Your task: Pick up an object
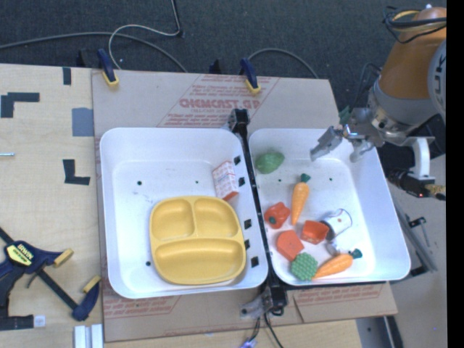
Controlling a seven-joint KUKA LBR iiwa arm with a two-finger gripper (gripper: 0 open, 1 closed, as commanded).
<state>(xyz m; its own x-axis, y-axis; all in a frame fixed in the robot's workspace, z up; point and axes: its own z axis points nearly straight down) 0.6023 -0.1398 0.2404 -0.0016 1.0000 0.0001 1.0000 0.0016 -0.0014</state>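
Right, I have the gripper hanging over the far right corner of the right bin, its two fingers spread apart with nothing between them; one finger reaches out toward the bin's middle, the other sits closer to the wrist. My likeliest target is the upright carrot, which lies below and a little left of the hand as the camera sees it, near but not touching; a green lump sits further left, beside the divider. To do this step well I judge I must bring the hand over the carrot's thick middle, turn the wrist so the fingers close across the narrow width rather than along the length, and descend with both clear of the red pieces just beside it. The carrot's long axis runs roughly along the bin's near-far line; its green stalk end points toward the hand, its tip away, toward the crowded near end.
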